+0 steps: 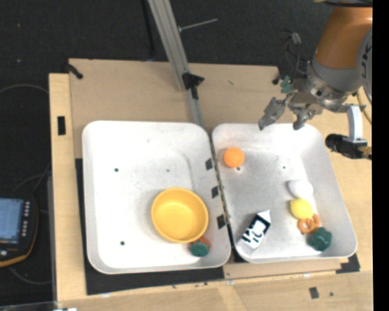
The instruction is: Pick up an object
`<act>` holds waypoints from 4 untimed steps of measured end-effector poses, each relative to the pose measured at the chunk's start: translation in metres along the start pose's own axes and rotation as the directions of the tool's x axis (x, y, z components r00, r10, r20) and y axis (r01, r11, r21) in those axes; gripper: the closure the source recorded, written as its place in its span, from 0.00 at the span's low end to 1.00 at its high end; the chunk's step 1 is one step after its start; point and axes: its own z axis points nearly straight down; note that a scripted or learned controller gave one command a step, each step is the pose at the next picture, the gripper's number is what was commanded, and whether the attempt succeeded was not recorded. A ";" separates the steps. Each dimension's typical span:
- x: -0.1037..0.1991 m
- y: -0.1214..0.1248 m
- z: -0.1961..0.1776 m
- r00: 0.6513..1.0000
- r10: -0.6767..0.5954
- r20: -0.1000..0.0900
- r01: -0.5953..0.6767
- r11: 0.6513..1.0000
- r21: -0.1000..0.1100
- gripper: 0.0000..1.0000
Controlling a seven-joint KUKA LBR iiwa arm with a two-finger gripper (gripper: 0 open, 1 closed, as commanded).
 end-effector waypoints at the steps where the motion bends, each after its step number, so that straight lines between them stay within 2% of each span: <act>1: 0.000 0.000 0.000 1.000 0.000 0.001 0.000 1.000 0.000 0.00; 4: -0.006 0.017 0.167 1.000 0.002 0.002 -0.002 1.000 0.006 0.00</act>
